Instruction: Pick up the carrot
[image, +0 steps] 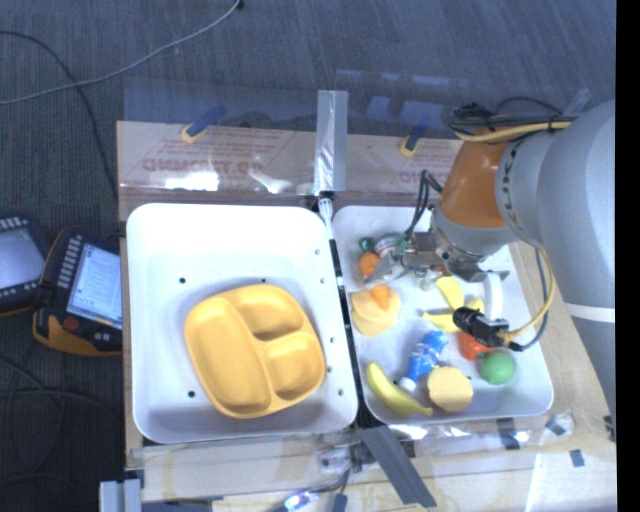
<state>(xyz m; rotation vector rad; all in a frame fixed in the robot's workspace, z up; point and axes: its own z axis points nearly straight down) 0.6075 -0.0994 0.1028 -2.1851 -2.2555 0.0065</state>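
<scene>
A grey KUKA arm with a glossy orange band reaches in from the right over the right-hand shallow white plastic bin (535, 395), its gripper (395, 256) low in the bin's far left part. Whether the gripper is wide or narrow cannot be told; the metal parts blur together there.

The small orange carrot (369, 264), smooth and stubby with a green tip, lies just beside the gripper, near the divider between the bins. Taking that carrot as the landmark: just nearer the camera sits a pale yellow round piece with an orange wedge on top (375, 309). Farther along, toward the bin's near edge, lie a curved yellow banana (392, 392), a blue and white bottle-shaped toy (424, 357) and a tan rounded bun-like piece (451, 388). To the right of the carrot, past the gripper, are a pale yellow slice (452, 292), a red piece (470, 346) and a shiny green ball (497, 367).

Left of the carrot, across the divider, the left-hand white bin (160, 240) holds a matte yellow plastic tray with three compartments (256, 347).

The bins rest on a brown cardboard-covered bench (230, 150) with clear sheeting and blue-and-yellow clamps along its far edge. Dark grey carpet lies around it, and an orange-cased handheld controller with a screen (80, 295) lies on the floor well to the left.
</scene>
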